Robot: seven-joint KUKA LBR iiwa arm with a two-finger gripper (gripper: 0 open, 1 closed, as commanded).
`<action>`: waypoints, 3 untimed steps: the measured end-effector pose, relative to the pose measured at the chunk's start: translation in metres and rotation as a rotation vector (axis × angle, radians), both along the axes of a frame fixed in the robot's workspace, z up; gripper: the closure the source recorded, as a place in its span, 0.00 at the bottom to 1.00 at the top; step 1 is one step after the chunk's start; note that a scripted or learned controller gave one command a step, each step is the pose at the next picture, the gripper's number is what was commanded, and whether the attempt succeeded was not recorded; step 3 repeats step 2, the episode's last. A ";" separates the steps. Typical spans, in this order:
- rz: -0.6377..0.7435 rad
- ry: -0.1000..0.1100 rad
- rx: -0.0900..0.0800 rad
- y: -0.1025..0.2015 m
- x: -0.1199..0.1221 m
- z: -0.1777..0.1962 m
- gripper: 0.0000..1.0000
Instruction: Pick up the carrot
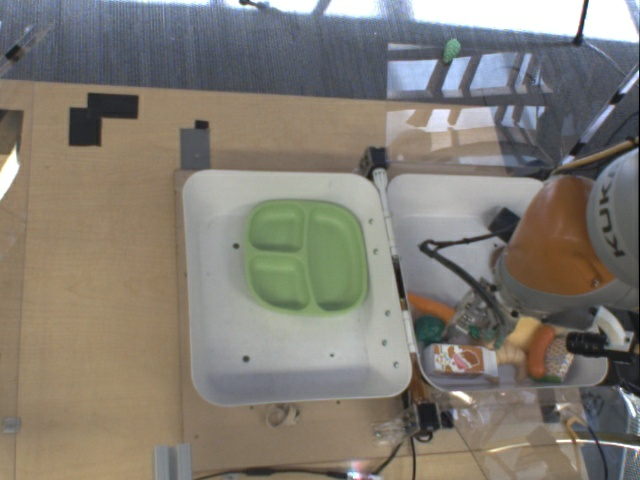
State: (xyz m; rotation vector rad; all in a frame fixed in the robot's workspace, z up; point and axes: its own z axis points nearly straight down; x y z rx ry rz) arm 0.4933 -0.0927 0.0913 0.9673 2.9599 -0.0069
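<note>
The carrot (430, 306) is orange with a green end and lies near the left wall of the right bin (440, 208), towards the front. The arm's orange band hangs over the right half of that bin. My gripper (472, 315) is low in the bin, just right of the carrot, close to it or touching it. The arm's bulk and cables hide much of the gripper, and nothing is plainly seen held.
A green divided plate (305, 256) rests in the left bin (215, 368). In the right bin's front lie a white packet with a red label (460, 360), a pale yellow piece (520, 332) and an orange sausage-like item (542, 353). A black cable (455, 243) loops above the carrot.
</note>
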 end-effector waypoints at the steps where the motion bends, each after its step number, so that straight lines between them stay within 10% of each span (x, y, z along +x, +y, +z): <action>1: -0.389 0.005 0.014 0.006 -0.002 -0.001 1.00; 3: -0.355 0.018 0.016 0.046 0.003 0.036 1.00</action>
